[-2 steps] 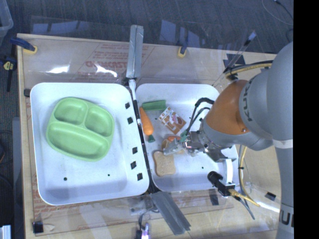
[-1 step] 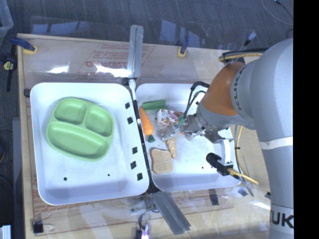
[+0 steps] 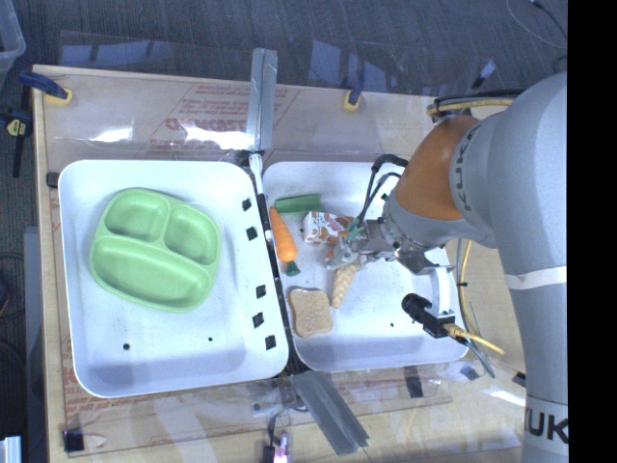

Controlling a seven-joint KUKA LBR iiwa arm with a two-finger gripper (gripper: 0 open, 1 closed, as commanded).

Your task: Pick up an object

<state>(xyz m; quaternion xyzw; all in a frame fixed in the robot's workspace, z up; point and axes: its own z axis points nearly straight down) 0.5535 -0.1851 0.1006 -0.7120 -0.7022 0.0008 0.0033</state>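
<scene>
Grey arm [image 3: 521,191] nearest; claw [image 3: 355,242] low over snack packet [image 3: 323,228], grip state unclear; nothing visibly lifted, pickup pending.

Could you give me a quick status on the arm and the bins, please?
Gripper low in right bin, over the snack packet. Grasp unconfirmed. Carrot, toast, cone crowd close by. Green tray in left bin.

Glossy smooth green plastic tray [image 3: 154,249] in a matt white plastic bin [image 3: 96,355].
</scene>
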